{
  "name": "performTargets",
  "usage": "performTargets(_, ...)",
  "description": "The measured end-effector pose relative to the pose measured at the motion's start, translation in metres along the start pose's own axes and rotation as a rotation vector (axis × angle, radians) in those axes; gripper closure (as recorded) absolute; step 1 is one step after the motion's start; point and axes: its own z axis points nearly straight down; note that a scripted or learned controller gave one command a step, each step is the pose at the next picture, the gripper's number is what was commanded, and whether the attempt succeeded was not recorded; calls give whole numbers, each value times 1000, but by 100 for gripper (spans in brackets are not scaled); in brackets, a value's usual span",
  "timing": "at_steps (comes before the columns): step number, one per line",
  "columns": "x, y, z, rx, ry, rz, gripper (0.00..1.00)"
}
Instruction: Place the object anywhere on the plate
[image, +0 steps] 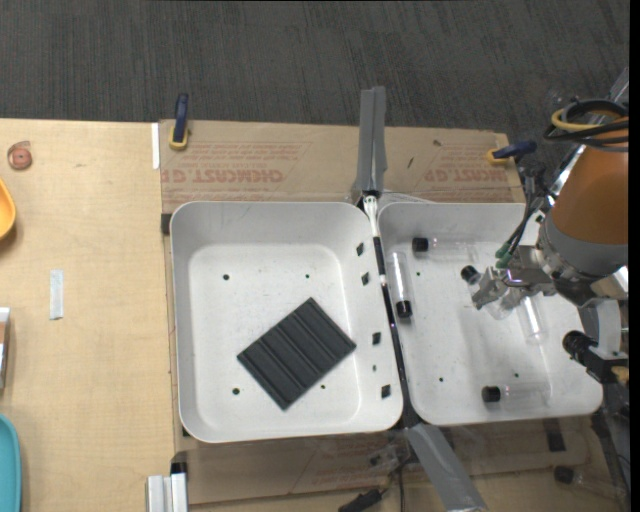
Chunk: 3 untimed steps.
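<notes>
The arm (592, 215) is showing a broad orange band, rounded like a dome, and a grey collar is sitting just under it. Yellow and black cables (580, 115) are looping above the band, and a thin green wire is running down its left side. The gripper (492, 290) is looking like pale metal, small and blocky, with dark fittings behind it. Black rounded parts are showing lower right of the wrist.
</notes>
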Motion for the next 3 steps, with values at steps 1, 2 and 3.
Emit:
performTargets(1, 91, 11, -16, 0, -1, -260, 100)
performTargets(2, 121, -48, -2, 4, 2, -702, 100)
performTargets(3, 188, 8, -2, 1, 0, -848, 100)
